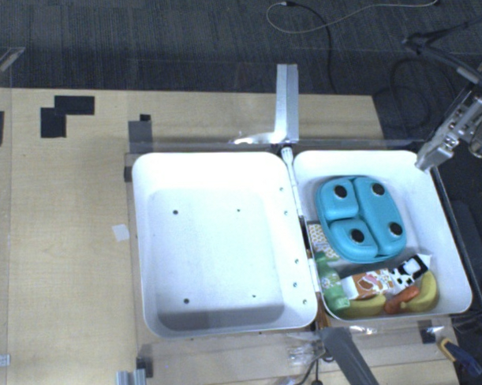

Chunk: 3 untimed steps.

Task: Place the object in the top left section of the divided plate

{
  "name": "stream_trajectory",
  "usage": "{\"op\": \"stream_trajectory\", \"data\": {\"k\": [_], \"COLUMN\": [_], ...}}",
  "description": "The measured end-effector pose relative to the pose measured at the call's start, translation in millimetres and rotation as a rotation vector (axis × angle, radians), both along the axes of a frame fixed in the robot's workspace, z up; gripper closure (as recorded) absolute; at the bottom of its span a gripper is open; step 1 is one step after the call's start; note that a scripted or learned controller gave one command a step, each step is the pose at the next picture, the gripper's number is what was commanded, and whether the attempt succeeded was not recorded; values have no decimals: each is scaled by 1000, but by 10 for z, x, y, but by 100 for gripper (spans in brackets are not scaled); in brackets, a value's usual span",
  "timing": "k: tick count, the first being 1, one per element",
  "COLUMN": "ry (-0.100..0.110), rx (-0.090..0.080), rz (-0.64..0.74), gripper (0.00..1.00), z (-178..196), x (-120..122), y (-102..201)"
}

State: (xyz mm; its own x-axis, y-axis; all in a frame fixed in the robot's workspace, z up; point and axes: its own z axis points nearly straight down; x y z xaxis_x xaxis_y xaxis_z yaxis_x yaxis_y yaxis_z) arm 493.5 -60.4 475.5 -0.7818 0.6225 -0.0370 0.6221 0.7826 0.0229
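While no writing reads clearly, blue divided plate (359, 219) in right bin (439, 212), hand (448, 137) state unclear.

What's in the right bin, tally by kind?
Blue divided plate: 1
Banana: 1
Printed carton: 1
Green packet: 1
Black-and-white toy: 1
Total: 5; a patterned item under the plate's left edge is too hidden to count.

Blue divided plate (359, 217) sits in the right bin (438, 190) — toy food (382, 289) heaped below it — gripper (435, 149) hovering at the bin's top-right corner.
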Motion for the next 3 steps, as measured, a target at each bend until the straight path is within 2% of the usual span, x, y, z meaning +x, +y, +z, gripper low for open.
{"op": "stream_trajectory", "data": {"k": [1,2,3], "ry": [34,33,24], "rx": [6,13,12], "rz": [-62,-346,-340], "gripper": [100,100,100], "z": [-390,-387,-260], "x": [256,-56,-39], "y": [-20,-333,-329]}}
